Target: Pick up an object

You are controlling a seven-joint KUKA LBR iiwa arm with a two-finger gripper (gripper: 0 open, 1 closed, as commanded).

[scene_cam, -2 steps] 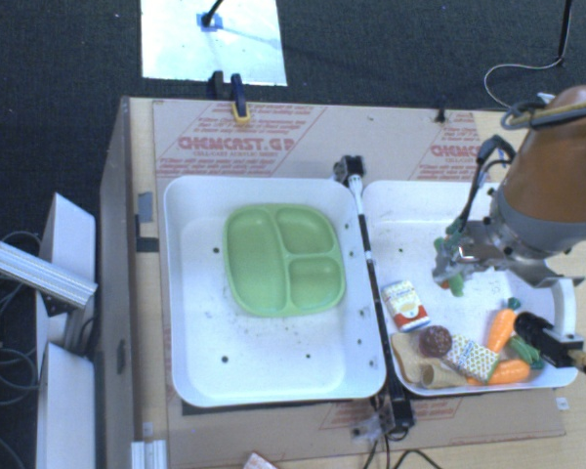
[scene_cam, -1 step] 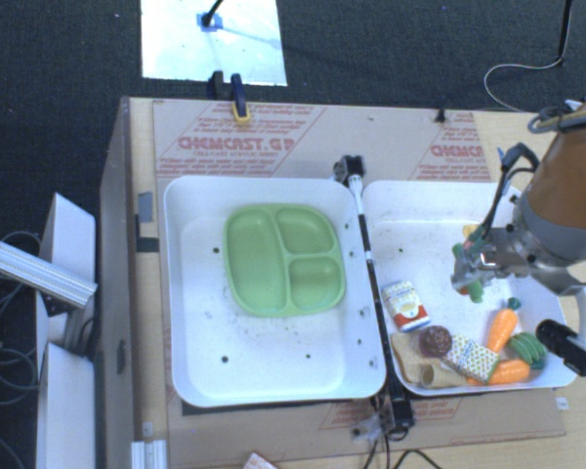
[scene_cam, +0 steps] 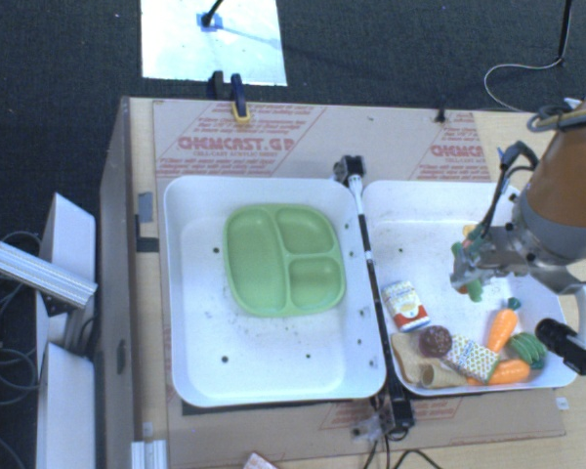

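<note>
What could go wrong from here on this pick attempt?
1. The toys are crowded in the right bin's near corner: the carrots, the brown round piece and the patterned block touch or nearly touch, so a grasp may nudge neighbours or catch two.
2. The gripper sits above bare floor, beside the carrot rather than over it; closing here would likely miss.
3. The small carton lies near the divider wall, leaving little finger clearance.

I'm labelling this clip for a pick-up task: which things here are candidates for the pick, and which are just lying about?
Belongs to the job:
gripper, over the right bin
small box
brown round toy
patterned packet
carrot
second carrot

Just lying about:
green divided plate in the left bin
clamp on the board edge
</note>
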